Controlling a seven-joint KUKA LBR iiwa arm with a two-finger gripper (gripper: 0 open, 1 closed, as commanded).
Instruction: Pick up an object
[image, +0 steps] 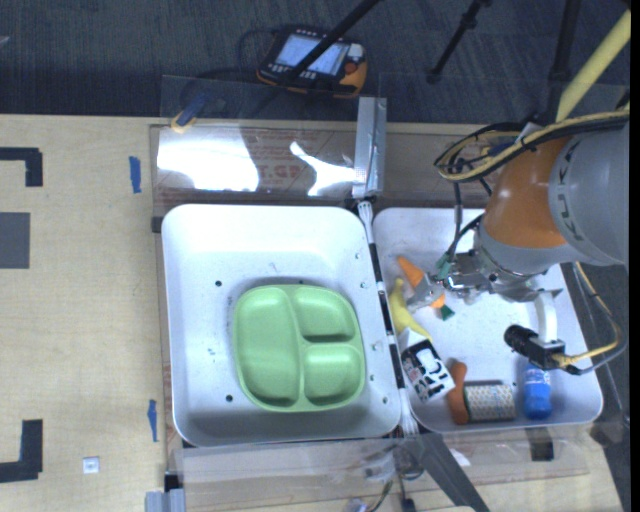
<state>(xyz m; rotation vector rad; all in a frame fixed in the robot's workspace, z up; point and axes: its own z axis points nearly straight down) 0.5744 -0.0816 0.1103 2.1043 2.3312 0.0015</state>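
My gripper (440, 288) hangs low over the left part of the right bin (580, 405), with the grey arm and its orange band reaching in from the right. Just left of it lie an orange carrot-like piece (409, 270) and a yellow banana (403, 309). A small teal scrap (444, 313) sits right under the gripper. Along the bin's front lie a black-and-white patterned box (426, 368), an orange piece (457, 390), a grey mesh cylinder (490, 401) and a blue object (537, 393). I see nothing held in the gripper.
The left bin (190, 250) holds a green divided plate (298, 346) in its middle. A ridge between the two bins runs close to the banana. A clear plastic sheet (250, 160) lies behind the left bin.
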